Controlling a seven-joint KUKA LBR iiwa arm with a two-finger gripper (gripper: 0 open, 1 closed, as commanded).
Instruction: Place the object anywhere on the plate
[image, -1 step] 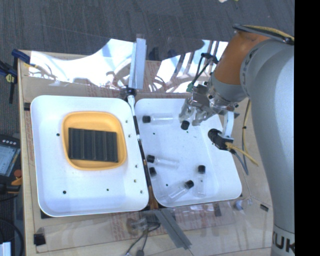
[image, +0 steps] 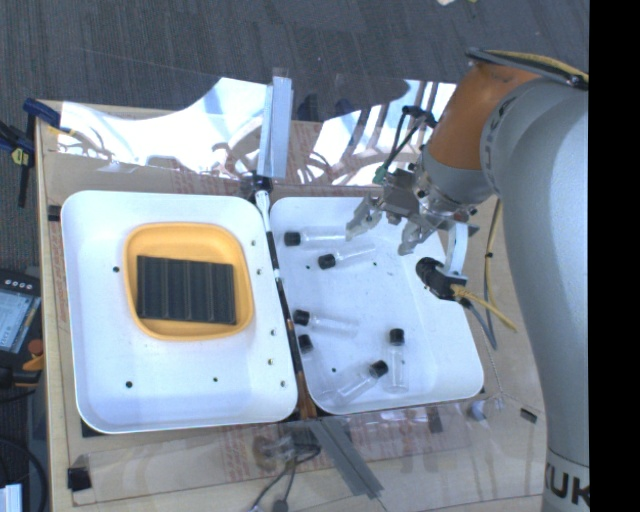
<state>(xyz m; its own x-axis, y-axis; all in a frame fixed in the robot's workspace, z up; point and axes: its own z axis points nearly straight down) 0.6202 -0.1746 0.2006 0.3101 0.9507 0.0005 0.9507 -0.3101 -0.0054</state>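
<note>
Two white bins were set side by side on the table (image: 60, 300), so that picking and placing areas were kept apart. In the left bin (image: 90, 380) a yellow plate (image: 185, 245) was laid flat near the centre, with a dark ribbed pad (image: 188, 290) resting on its middle; as the target, it was left well clear of the bin walls.

The task's things, small clear vials with black caps, were scattered across the right bin (image: 455, 370). One vial (image: 310, 238) lay at about eleven o'clock in that bin, a second vial (image: 340, 258) just below it, a third vial (image: 325, 322) near the left wall at nine o'clock, and three more vials (image: 375, 375) toward six o'clock. All lay on their sides or stood loose, apart from each other, which probably left room for a grasp.

The end effector (image: 390, 232) was held over the upper part of the right bin, at roughly one o'clock, with its two fingers (image: 360, 222) spread wide and nothing seen between them. It was judged to be poised for a descent onto a nearby vial; no vial had yet been carried to the plate, so the task was taken to be at its start.
</note>
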